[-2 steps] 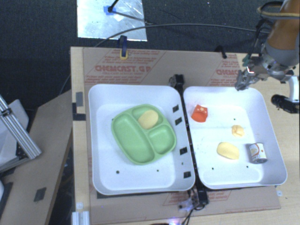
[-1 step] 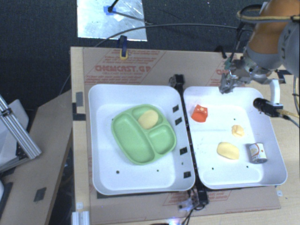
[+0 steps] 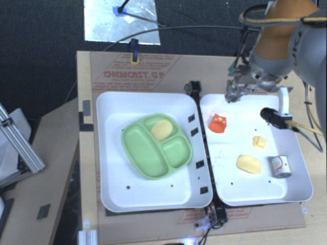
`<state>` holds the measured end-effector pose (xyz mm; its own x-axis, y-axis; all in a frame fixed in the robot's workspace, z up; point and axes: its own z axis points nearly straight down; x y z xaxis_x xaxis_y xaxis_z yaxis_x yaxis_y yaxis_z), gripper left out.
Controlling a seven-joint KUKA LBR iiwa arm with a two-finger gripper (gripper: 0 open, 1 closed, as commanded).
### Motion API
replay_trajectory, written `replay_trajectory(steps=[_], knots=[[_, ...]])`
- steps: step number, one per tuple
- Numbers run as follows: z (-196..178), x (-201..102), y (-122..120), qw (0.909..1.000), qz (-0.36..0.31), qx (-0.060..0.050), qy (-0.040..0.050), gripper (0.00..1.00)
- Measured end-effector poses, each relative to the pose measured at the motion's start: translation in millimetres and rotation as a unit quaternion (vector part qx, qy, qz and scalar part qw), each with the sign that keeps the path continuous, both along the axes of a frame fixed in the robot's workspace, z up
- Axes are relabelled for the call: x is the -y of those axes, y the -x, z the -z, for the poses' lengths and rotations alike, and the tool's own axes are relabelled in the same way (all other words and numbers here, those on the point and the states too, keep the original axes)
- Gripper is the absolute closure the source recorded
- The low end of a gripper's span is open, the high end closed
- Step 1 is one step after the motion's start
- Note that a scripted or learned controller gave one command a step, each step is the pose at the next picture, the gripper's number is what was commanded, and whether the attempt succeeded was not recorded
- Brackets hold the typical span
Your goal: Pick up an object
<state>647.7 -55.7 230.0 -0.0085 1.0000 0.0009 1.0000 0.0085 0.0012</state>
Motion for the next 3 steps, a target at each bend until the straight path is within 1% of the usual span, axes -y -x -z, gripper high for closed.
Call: replay_trajectory(steps=[1, 2, 3], knots=[[11, -48, 15, 1.0000, 0.000, -0.001, 0.0001, 1.00], [8, -96, 42, 1.0000, 0.000, -0.001, -0.0005, 1.00], [-1, -148, 51, 1.0000, -0.001, 0.000, -0.0005, 1.00]])
